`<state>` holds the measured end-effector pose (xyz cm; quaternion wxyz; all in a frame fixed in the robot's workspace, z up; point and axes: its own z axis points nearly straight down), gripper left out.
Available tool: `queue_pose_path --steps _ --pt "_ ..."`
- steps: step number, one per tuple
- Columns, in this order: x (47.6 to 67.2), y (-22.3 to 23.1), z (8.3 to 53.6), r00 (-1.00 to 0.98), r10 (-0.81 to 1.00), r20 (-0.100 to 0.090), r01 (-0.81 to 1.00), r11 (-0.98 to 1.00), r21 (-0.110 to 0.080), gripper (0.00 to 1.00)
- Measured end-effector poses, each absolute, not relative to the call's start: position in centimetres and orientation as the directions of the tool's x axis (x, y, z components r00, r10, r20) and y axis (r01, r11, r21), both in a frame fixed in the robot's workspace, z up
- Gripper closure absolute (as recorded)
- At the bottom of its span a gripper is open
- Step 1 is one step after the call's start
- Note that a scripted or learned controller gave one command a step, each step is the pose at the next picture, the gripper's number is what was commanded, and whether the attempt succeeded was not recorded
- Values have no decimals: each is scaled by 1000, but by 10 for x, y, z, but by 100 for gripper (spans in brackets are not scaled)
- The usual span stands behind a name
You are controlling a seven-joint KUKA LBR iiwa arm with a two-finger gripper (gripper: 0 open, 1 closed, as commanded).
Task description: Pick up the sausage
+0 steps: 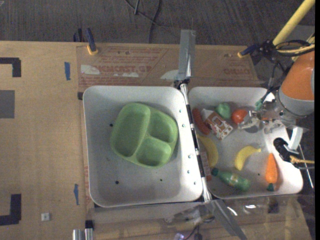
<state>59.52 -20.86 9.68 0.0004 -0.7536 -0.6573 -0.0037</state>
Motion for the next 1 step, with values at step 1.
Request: queue_pose_path --steps 1 --pt "647 -199 88 422 907 9 907 -422 2 0"
